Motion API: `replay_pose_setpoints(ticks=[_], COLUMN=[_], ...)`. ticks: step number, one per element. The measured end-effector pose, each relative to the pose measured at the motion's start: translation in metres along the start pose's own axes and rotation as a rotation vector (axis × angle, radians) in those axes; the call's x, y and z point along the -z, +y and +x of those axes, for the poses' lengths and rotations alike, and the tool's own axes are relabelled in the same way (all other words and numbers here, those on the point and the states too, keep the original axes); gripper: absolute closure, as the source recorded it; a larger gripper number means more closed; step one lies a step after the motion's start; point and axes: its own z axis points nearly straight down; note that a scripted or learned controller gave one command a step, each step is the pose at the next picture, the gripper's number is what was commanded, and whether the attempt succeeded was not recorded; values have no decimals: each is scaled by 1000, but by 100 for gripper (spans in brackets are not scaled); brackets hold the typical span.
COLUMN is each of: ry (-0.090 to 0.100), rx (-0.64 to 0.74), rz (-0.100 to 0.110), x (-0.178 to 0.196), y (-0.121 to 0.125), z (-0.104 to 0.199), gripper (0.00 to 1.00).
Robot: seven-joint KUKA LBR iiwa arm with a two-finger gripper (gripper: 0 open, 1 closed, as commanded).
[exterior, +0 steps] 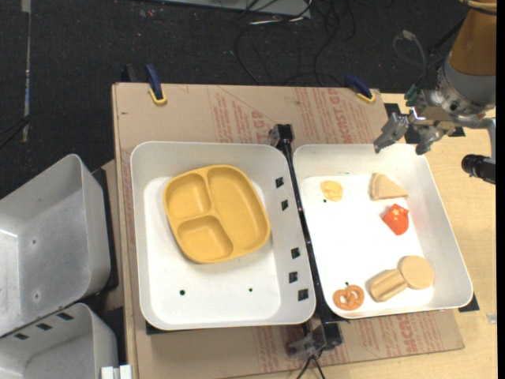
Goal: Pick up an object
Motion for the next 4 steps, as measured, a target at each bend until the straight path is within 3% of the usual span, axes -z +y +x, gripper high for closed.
replay_pose_setpoints(ticks=[1, 4], ry=[-3, -2], rx=[3, -1], rz=[-14, -10], x=[9, -146], y=[2, -8], z=[1, -15], gripper=[0, 0])
